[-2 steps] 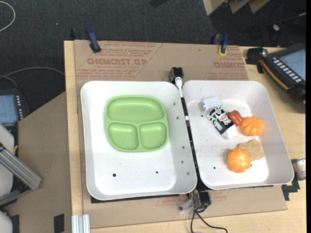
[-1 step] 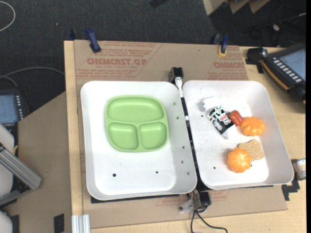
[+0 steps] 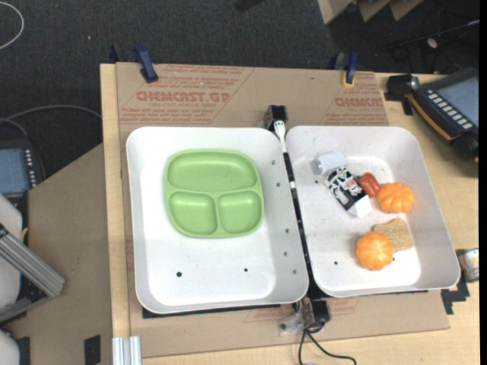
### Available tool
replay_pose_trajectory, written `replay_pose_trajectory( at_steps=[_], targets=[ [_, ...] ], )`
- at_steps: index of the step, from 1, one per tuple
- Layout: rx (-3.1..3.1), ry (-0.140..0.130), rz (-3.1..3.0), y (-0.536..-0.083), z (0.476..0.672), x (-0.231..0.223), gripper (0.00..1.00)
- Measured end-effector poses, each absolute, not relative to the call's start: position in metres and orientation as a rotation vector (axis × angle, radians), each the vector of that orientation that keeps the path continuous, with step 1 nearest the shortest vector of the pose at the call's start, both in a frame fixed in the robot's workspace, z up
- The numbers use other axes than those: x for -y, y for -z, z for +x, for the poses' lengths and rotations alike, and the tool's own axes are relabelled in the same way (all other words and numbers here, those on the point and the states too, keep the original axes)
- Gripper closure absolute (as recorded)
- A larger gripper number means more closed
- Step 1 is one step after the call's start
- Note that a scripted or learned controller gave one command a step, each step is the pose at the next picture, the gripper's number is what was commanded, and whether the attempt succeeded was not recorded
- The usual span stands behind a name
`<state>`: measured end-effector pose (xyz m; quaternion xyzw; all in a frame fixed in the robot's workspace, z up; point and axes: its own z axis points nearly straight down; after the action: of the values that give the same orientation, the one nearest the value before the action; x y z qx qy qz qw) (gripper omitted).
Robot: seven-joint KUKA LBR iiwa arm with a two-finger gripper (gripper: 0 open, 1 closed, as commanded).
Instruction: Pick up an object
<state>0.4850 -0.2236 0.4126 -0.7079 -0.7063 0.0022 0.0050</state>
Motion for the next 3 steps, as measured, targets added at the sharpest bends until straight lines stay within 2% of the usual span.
replay_pose_trajectory(
  at_steps=[1,2,3],
  targets=[
    [2.237,0.010,-2.231,-0.543,0.514,0.224,1.00],
    [2.212,-0.008,-2.216,-0.424,0.488,0.224,1.00],
    [2.235,0.009,-2.229,-0.531,0.519,0.224,1.00]
  ],
)
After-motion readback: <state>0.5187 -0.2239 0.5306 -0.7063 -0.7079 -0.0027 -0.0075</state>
